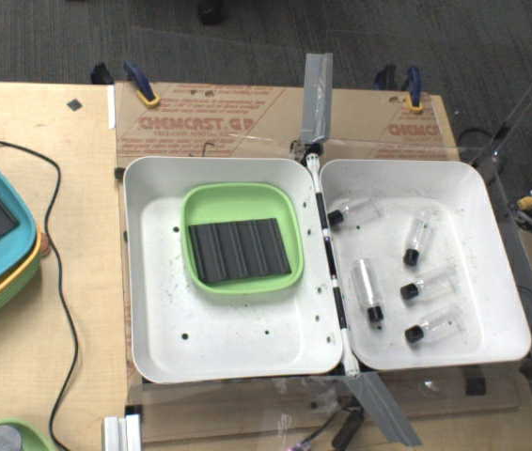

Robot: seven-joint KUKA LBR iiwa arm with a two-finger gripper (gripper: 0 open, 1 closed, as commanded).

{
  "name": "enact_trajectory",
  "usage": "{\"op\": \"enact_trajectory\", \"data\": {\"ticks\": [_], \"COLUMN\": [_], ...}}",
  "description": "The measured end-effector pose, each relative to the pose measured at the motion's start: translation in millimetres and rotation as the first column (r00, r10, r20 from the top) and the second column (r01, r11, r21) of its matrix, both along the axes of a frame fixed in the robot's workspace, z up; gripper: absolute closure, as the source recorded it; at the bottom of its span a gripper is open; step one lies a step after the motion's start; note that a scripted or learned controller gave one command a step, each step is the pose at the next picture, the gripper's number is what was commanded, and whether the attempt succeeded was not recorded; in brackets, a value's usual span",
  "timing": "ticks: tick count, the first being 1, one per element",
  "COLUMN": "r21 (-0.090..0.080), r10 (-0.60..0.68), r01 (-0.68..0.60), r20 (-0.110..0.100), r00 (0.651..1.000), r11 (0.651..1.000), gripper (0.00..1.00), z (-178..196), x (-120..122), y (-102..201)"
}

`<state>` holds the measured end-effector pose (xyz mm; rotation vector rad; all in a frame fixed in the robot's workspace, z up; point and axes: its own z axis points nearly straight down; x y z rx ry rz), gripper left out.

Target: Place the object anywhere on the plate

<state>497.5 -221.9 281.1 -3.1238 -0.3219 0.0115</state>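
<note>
clear vials with black caps, five of them, lie loose in the right bin [492, 252], one [367, 289] near its centre. the green plate [285, 205], at nine o'clock from them, carries a dark ridged mat [240, 250] but no vial. nothing placed yet; i cannot tell the gripper's state.

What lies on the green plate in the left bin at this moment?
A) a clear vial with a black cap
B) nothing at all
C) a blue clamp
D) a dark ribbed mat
D: a dark ribbed mat covers the middle of the green plate; the vials lie in the right bin.
</note>
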Motion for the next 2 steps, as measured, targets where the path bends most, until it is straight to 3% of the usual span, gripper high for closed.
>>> {"op": "enact_trajectory", "data": {"ticks": [1,2], "r21": [0.001,0.001], "r10": [0.000,-0.006], "r01": [0.000,0.006], "r20": [0.000,0.001], "r00": [1.000,1.000], "r11": [1.000,1.000], "gripper": [0.00,0.00], "z": [-14.4,-24.3], "x": [-15.5,-20.8], "y": [29.4,-0.8]}}
